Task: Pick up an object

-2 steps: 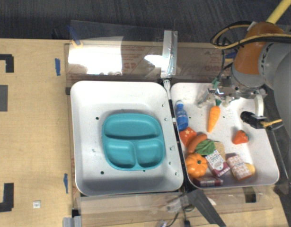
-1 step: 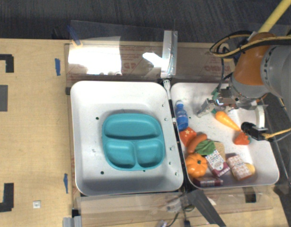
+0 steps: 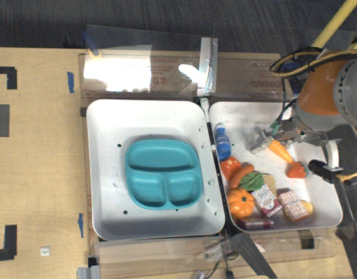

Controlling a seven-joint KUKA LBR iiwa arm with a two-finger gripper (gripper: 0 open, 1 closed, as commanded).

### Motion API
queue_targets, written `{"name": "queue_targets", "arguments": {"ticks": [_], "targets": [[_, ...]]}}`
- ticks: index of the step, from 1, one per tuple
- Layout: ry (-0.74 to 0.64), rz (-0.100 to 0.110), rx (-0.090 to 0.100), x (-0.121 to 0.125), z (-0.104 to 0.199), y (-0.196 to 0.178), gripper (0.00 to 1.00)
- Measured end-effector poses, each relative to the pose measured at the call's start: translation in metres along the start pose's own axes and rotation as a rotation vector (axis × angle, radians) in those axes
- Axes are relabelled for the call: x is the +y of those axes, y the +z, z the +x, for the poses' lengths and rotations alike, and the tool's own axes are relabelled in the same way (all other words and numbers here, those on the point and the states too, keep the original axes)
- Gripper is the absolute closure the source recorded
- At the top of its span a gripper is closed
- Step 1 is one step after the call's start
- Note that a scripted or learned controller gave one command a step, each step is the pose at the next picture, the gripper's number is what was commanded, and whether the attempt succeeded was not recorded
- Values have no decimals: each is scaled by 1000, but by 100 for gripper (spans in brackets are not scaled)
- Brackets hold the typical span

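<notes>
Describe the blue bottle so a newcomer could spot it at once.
Look in the right bin, the one crowded with toy food. Along its left wall, near the divider between the two bins, lies the small blue bottle, above an orange pumpkin. It is the one blue thing among orange and red pieces.

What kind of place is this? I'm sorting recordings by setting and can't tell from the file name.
Most likely a robotics lab test bench, not a kitchen. A grey and orange arm reaches over two white bins, toy food such as a small pumpkin fills the right one, and blue tape marks dot the wooden benchtop.
</notes>
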State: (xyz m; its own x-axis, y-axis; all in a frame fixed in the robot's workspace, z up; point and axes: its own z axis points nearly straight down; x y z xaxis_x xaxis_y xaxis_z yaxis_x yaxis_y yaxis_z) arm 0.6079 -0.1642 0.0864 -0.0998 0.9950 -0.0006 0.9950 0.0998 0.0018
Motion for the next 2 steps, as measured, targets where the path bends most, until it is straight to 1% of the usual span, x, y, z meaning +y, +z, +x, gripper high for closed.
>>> {"name": "queue_targets", "arguments": {"ticks": [1, 2], "targets": [[1, -8, -1, 2, 0, -13, 100], [145, -6, 0, 63, 42, -107, 100]]}}
